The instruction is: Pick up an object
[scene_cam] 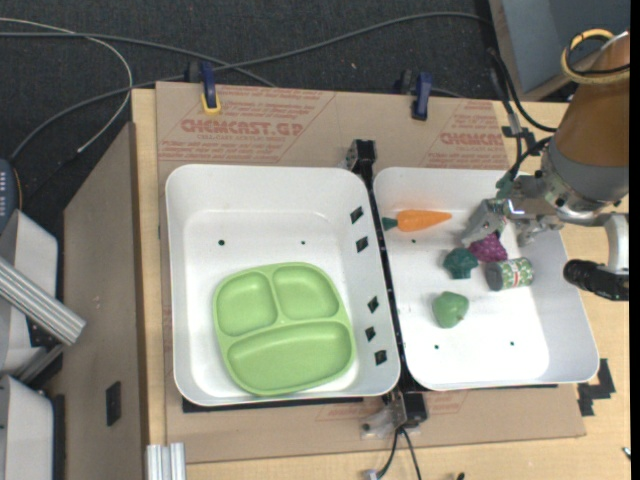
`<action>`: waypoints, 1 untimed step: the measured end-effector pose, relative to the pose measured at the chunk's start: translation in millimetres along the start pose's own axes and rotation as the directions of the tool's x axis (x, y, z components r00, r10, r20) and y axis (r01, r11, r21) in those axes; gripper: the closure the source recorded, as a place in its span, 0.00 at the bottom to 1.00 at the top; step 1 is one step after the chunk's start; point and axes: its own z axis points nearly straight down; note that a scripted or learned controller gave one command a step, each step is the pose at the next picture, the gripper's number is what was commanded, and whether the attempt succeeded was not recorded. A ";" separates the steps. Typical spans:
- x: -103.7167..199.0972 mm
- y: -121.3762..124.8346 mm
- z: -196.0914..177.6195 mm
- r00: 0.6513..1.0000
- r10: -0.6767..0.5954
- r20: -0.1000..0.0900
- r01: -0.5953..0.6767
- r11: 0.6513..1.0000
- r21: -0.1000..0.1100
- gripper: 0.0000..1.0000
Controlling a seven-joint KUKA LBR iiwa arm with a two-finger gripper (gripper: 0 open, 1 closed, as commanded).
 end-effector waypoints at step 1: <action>0.2 2.6 -6.3 1.000 -0.003 0.002 0.003 1.000 -0.012 0.00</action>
